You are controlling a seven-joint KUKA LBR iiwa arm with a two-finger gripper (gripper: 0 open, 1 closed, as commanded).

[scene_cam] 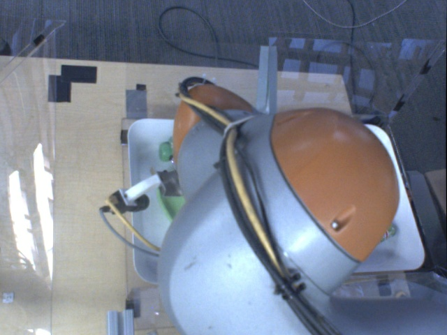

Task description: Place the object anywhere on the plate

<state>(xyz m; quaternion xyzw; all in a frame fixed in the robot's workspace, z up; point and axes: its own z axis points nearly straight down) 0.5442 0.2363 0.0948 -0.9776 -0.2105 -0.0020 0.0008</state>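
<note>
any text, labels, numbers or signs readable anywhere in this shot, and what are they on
None can be read.
The black L-shaped mark on the bench is a plain shape, not a letter or word.
The arm shows no brand or number on its grey and orange shells.
The white bin and the green things in it carry no label that can be seen.

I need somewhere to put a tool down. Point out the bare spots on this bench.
The wooden bench left of the left bin is bare, up to the black marker at its far corner. The bins are crowded: the arm covers most of both, with green items beneath it.
</note>
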